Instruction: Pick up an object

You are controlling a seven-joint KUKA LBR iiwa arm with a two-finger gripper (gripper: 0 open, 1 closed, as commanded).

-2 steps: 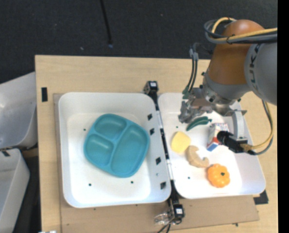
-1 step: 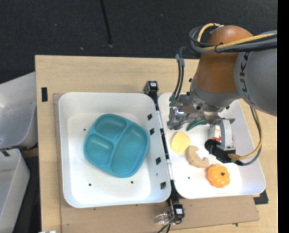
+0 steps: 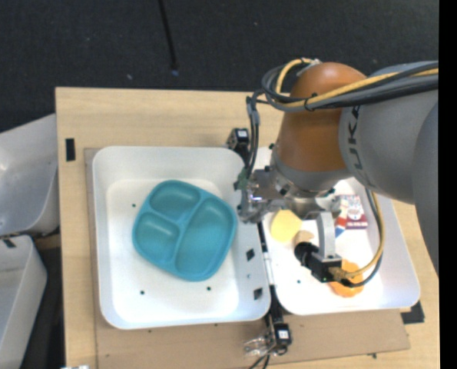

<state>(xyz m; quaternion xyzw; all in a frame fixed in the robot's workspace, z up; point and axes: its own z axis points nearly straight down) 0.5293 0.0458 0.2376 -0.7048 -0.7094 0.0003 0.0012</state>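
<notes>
A blue divided plate lies in the left bin. In the right bin a pale yellow round object sits near the left wall. An orange object lies toward the front, and a small white packet with red and blue print lies farther back. My gripper hangs under the orange wrist band, low over the right bin's left side, just above the yellow object. The wrist hides what is beneath it.
The arm's grey body covers the back right of the right bin. The wall between the two bins runs just left of the gripper. A white container stands off the bench at the left.
</notes>
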